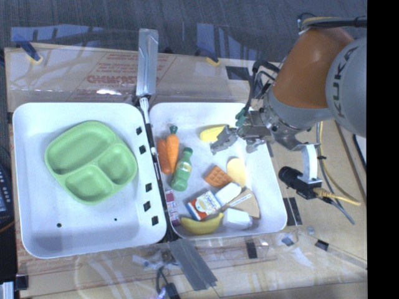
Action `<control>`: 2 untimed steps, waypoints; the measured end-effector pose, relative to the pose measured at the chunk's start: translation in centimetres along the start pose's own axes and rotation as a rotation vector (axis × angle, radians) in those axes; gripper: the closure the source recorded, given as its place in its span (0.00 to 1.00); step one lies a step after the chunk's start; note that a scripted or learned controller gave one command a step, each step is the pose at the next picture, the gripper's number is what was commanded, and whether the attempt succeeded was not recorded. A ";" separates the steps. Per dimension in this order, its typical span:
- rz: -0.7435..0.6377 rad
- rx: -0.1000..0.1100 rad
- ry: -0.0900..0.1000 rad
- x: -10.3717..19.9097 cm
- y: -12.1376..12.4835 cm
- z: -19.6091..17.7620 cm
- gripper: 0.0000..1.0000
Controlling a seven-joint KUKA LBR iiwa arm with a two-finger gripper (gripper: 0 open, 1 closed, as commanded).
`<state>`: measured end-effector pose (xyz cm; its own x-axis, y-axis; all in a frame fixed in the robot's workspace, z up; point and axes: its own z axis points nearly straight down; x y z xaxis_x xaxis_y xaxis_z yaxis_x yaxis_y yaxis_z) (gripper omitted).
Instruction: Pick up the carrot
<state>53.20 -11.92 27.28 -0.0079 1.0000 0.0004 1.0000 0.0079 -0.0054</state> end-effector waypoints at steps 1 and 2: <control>-0.121 0.003 0.000 4.2 6.2 7.8 0.00; -0.293 0.001 0.001 0.1 8.3 18.2 0.00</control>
